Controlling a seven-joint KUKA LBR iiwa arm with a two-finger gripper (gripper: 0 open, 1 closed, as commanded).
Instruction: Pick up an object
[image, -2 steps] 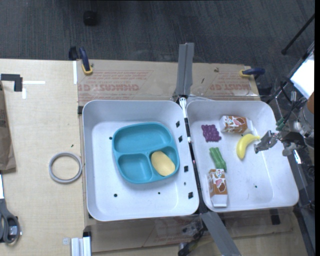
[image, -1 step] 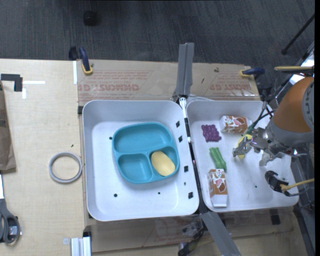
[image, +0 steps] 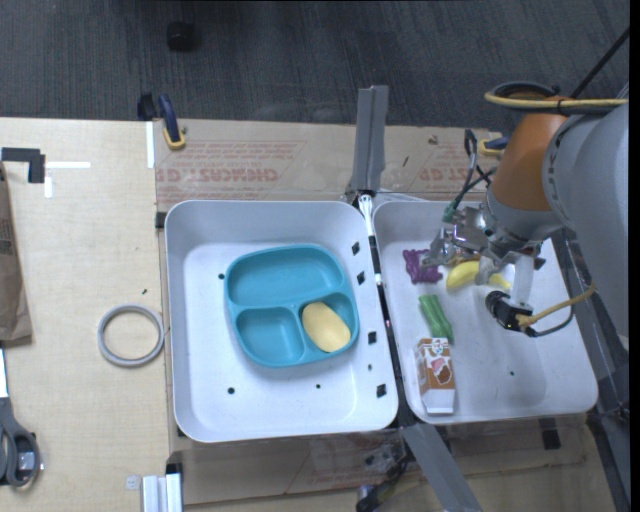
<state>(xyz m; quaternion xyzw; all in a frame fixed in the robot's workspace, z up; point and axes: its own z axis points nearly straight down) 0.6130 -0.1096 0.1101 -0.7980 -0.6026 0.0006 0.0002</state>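
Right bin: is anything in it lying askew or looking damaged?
Nothing looks damaged. The carton lies flat near the right bin's front wall, and the green piece lies slanted. The gripper is over a yellow item.

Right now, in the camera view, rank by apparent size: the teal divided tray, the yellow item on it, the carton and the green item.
1. teal divided tray
2. carton
3. yellow item, close to the carton, so unsure
4. green item

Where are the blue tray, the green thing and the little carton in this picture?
blue tray (image: 262, 283): camera view, bare floor of its large upper compartment.
green thing (image: 435, 315): camera view, middle of its length.
little carton (image: 436, 373): camera view, centre of its printed face.
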